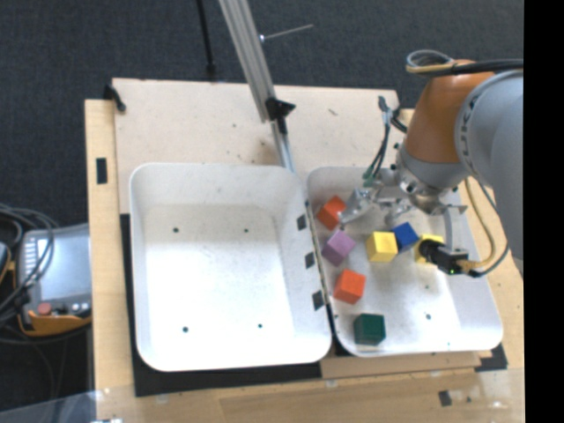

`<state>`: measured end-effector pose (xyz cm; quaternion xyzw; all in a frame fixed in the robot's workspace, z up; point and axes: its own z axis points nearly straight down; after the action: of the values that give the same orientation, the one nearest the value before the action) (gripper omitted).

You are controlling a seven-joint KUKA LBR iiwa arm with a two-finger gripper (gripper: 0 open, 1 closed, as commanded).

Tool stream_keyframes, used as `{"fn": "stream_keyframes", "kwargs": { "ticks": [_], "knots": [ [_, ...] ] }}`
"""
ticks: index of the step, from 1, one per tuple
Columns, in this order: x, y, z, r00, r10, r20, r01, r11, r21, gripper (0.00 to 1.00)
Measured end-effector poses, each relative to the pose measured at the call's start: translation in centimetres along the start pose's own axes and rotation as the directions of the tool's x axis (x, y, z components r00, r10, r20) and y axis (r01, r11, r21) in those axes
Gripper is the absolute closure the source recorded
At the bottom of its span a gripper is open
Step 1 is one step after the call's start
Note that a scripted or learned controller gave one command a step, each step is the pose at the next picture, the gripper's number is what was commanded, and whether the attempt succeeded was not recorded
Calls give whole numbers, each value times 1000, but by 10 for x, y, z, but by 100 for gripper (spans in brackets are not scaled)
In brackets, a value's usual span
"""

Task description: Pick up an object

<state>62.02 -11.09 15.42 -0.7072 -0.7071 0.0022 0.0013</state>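
Observation:
Several small blocks lie in the right bin [476, 320]: an orange-red one [332, 211] at the upper left, a purple one [337, 247], a yellow one [382, 246], a blue one [405, 234], another orange one [350, 285] and a dark green one [370, 329] near the front. My gripper [377, 208] hangs over the back of this bin, just above the yellow and blue blocks and to the right of the orange-red one. It looks open, and I see no block between its fingers.
The left bin [141, 236] sits beside the right one, their walls meeting at the middle. A slanted metal pole [251, 51] rises from the back of the bench. A cable with a yellow-black plug [436, 254] hangs by the blue block.

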Motion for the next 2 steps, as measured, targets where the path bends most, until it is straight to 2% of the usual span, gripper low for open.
{"fn": "stream_keyframes", "kwargs": {
  "ticks": [1, 2],
  "knots": [
    [-1, 0, 52, 1000, 3, 0, -3, 1000, -3, 0],
    [-2, 2, 38, 1000, 9, -1, -9, 1000, -9, 100]
  ]
}}
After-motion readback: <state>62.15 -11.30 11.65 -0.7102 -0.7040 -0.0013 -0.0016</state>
